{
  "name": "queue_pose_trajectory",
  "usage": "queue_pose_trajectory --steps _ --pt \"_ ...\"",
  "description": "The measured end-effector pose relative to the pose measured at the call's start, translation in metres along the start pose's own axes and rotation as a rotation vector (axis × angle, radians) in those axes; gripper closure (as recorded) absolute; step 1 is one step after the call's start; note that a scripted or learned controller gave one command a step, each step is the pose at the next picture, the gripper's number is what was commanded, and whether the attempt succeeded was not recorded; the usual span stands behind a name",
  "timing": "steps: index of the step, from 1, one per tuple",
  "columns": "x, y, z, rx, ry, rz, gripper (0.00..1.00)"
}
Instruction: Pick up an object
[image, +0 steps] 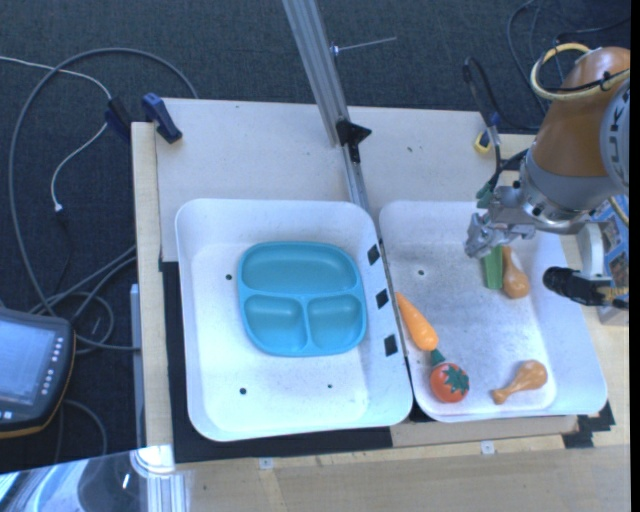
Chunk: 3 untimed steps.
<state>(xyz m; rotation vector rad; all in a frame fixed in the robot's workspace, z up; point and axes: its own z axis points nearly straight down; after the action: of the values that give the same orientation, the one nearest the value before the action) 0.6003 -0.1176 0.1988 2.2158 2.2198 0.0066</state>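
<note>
Surface (260, 150): pale board occupying the middle of the frame, carrying two shallow white bins side by side.

Left bin (200, 300): centre-left of the frame. Contains one blue divided plate (300, 297) with three compartments, lying flat near the bin's middle.

Right bin (440, 235): centre-right of the frame. Contents:
- toy carrot (416, 322), orange, lying at a slant along the bin's left edge;
- toy tomato (449, 381), red with a green top, just below the carrot's lower end, near the bin's lower edge;
- toy drumstick (521, 379), tan, lower right of the bin, apart from the tomato;
- green stick-shaped item (492, 268), upper right of the bin, directly under the gripper;
- tan rounded item (514, 278), touching or just beside the green one on its right.

Arm (580, 120): grey and orange, entering from the upper right of the frame, wrist pointing down over the right bin's upper right part.

Gripper (486, 240): low over the green item's upper end; how far it is open, and whether it has hold of anything, cannot be told at this angle.

Metal pole (320, 60): slants from the top edge down to the gap between the bins.
</note>
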Motion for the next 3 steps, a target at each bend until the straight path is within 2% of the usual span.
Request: queue_pose_trajectory --steps 1,3 --pt "0.000 0.002 -0.033 0.001 0.000 0.000 1.00" --pt "0.094 -0.014 -0.033 0.009 0.004 -0.004 1.00"
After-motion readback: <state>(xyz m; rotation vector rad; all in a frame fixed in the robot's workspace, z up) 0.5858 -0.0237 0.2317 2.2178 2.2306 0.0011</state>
